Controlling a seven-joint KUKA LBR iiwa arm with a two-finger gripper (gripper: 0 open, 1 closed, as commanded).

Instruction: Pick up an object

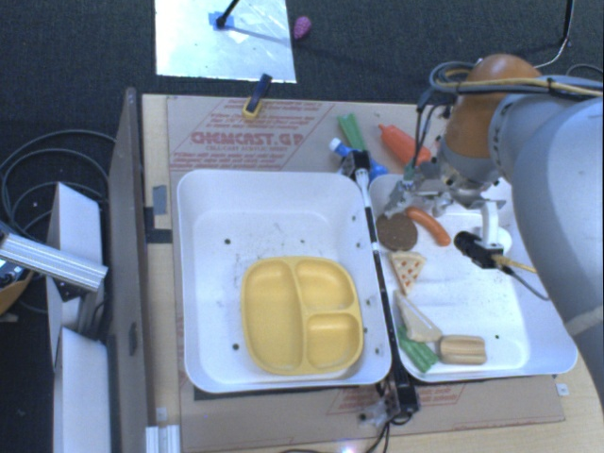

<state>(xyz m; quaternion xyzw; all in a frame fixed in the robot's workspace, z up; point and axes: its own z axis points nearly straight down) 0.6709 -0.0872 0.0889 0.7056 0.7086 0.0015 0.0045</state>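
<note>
gripper (pixel 422 199) is over the far-left corner of the right-hand shallow white bin (pixel 543 343); spread or closed, I cannot tell, the wrist blocks the view; nothing visibly pinched.

Step in hand reads as the approach to a pick; task barely begun. Nearest candidates:
- red-orange toy sausage (pixel 434 226), lying slantwise just on the near side of the gripper
- round brown patty disc (pixel 398 232), right beside the sausage's left end and close to the bin's left wall; touching or not, can't tell

I'd take the sausage: narrow and rounded, so it grabs well across its short axis; set the closing axis square to its length, centre on it, come straight down. The patty looks flat and wide, so it would likely need an edge grab and could slip. Risk: the two sit tight together, so the closing stroke may catch the patty; the left wall is close too.

Rest of that bin:
- tan triangular wedge with red spots (pixel 408 270) by the left edge, midway
- pale wedge (pixel 420 324), green strip piece (pixel 416 353) and tan cylindrical roll (pixel 462 349) toward the near-left corner

Left-hand white bin (pixel 203 243) carries a yellow three-compartment plastic plate (pixel 302 314) toward its near-right corner.

Surface: both bins sit on a printed cardboard sheet (pixel 245 140); toward its far edge, beyond the bins, lie an orange carrot-shaped toy (pixel 401 142), a green stick (pixel 351 130) and a yellow-and-blue clip (pixel 255 102).

Room: dark carpet (pixel 75 64); reflective silver sheet (pixel 222 22) on it with a small pink object (pixel 302 27) just beside; coiled black cables (pixel 38 168) and an aluminium profile (pixel 52 262) off the bench's left side.
</note>
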